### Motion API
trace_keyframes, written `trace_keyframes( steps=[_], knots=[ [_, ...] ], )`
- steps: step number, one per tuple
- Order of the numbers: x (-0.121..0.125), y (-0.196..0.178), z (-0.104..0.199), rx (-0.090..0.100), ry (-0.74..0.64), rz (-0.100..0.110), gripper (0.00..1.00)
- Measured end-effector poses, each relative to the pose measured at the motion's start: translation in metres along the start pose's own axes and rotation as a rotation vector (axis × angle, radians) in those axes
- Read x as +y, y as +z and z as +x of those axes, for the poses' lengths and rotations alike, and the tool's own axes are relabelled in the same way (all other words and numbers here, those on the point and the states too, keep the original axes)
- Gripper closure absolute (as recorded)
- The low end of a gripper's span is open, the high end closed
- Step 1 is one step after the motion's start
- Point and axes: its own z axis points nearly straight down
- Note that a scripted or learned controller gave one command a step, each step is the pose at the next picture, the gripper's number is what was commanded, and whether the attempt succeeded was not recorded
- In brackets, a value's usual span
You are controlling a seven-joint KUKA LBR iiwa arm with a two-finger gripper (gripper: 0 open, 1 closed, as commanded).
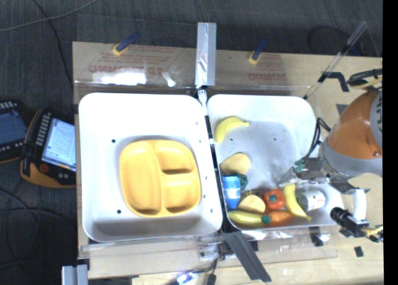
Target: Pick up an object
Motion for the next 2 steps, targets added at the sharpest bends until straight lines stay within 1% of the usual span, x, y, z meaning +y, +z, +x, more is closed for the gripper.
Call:
trace_keyframes(
  steps=[1, 2],
  knots=[
    [0.043, -0.107, 0.04, -0.003, 0.175, 0.014, 1.0],
    [0.063, -0.134, 0.088, -0.004, 0.294, 0.015, 1.0]
  ],
)
